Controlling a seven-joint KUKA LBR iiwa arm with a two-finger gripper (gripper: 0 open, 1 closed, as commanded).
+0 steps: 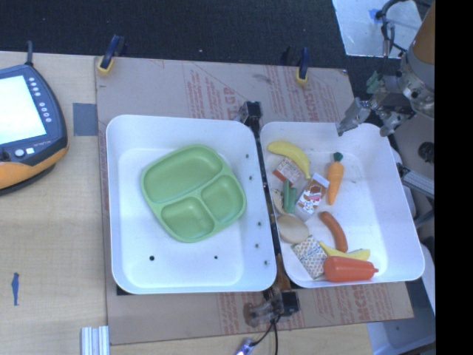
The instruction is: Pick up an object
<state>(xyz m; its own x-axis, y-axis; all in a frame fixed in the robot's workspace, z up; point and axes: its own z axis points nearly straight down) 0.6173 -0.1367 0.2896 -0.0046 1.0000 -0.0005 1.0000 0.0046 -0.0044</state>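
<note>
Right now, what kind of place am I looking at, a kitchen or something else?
Probably a robot lab test bench, not a kitchen: the food looks like plastic toys in a white bin, a robot gripper reaches in, and a control pendant lies alongside.

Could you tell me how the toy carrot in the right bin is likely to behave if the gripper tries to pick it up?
The carrot looks like smooth moulded plastic, so probably stiff, light, somewhat slippery. Its rounded, tapered body may roll or squirt sideways if pinched off-centre. It lies apart from the banana and the small packets, so a push should move it alone.
</note>
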